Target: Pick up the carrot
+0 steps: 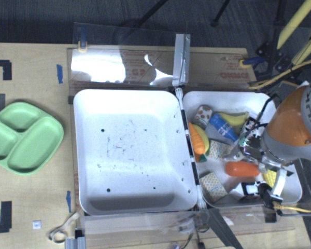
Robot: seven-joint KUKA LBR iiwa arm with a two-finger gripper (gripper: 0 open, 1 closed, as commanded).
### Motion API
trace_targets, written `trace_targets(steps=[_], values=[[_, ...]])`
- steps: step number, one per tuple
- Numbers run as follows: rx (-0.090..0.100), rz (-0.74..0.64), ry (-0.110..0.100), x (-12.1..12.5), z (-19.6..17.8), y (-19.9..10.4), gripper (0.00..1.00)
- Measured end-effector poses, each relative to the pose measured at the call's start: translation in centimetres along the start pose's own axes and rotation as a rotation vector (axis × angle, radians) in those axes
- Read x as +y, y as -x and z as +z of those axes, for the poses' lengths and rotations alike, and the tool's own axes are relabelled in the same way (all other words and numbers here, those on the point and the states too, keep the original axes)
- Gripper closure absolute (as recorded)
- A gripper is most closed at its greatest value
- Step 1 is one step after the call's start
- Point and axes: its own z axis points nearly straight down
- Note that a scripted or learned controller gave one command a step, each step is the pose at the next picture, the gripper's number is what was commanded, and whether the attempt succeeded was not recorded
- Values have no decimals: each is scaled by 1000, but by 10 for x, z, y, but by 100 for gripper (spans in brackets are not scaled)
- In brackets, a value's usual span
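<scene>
Two shallow white bins sit side by side on the wooden bench. Left bin: largest item in frame, floor bare apart from faint scuffs and a few dark dots. Right bin: smaller visible area, crowded with objects and partly covered by the arm. Arm enters from the right, orange band above the wrist, grey body below it, reaching down over the right bin's right half. Green divided plate lies on the bench well left of both bins, three compartments. Clear plastic sheet stands behind the left bin, glare on it. Gripper sits low among the clutter near the bin's centre; finger state: cannot tell, wrist hardware and cables block the tips. Carrot, orange with a green end, lies against the left wall of the right bin, just beside the divider between bins, apart from the gripper. Blue can lies tilted between carrot and gripper. Red-orange item lies just below the gripper. Banana lies behind the blue can. Patterned sponge-like block sits near the bin's front left corner.
</scene>
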Motion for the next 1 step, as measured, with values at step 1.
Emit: trace_targets(steps=[1], values=[[-7,449,-46,65,-58,52,0]])
